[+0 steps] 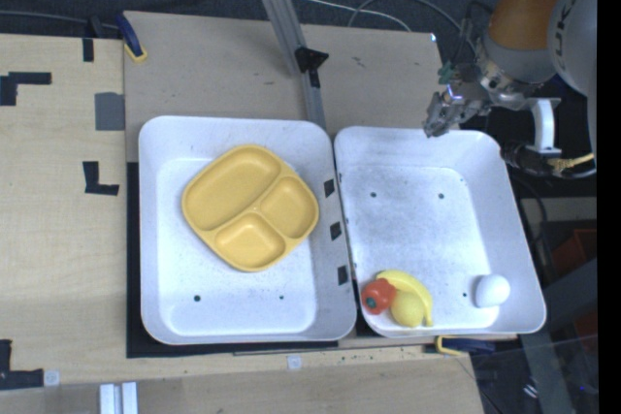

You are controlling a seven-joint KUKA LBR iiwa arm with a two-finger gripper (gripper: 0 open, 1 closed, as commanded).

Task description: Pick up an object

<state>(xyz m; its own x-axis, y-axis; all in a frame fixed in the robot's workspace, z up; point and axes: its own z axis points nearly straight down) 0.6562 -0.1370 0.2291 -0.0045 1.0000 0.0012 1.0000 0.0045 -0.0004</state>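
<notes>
The end effector (439,123), grip state impossible to tell, hovers over the right bin's (388,150) far edge, well apart from the yellow and red toys (398,298) at its near edge

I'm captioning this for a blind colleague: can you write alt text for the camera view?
A grey robot arm's gripper hovers at the far rim of the right shallow white bin, whose near edge holds a yellow banana, a red fruit, a yellow lemon and a white ball. The left white bin holds a yellow three-compartment plastic tray.
</notes>
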